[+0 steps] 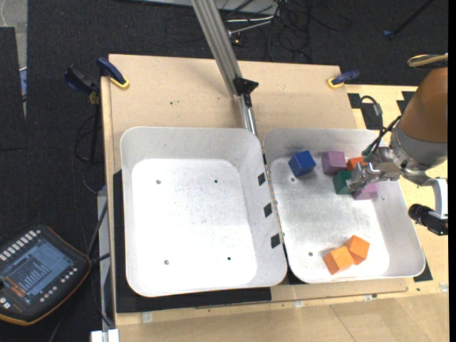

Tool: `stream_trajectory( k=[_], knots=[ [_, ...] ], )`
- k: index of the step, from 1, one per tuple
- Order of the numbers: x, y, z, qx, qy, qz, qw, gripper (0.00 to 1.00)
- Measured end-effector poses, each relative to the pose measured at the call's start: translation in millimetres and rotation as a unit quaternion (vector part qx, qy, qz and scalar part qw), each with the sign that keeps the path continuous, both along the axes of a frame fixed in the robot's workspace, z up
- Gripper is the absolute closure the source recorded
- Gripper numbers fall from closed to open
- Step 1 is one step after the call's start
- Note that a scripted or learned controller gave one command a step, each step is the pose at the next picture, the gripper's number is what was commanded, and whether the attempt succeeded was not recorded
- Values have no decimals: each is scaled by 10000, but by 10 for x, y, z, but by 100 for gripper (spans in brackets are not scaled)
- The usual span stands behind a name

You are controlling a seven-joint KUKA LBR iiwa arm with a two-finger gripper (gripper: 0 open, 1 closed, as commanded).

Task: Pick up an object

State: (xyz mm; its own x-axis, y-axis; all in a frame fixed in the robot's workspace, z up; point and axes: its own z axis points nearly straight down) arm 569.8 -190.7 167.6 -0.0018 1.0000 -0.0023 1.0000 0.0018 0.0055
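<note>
The right bin (313, 216) holds several small blocks. A blue cube (302, 163) and a purple cube (333, 162) lie near its far side. My gripper (361, 176) hangs low over a tight cluster at the bin's right: a green block (343, 183), a small orange-red block (355, 163) and a pale purple block (367, 192). The gripper's body covers part of that cluster, so what it touches is hidden. Two orange blocks (337, 260) (358, 248) sit together near the front edge.
The left bin (185, 212) stands beside the right one, joined along a black-taped seam (271, 209). A slanted metal pole (221, 41) comes down to the bins' far edge. Clamps (110, 73) (342, 79) grip the board's far corners. A teach pendant (35, 273) lies off the bench at left.
</note>
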Motion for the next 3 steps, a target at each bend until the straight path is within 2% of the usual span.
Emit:
stream_trajectory(
  k=[2, 3],
  knots=[
    [15, -44, 1166, -5, -11, 7, 10000, 100],
    [149, 366, 1097, 10, 21, 26, 10000, 100]
  ],
)
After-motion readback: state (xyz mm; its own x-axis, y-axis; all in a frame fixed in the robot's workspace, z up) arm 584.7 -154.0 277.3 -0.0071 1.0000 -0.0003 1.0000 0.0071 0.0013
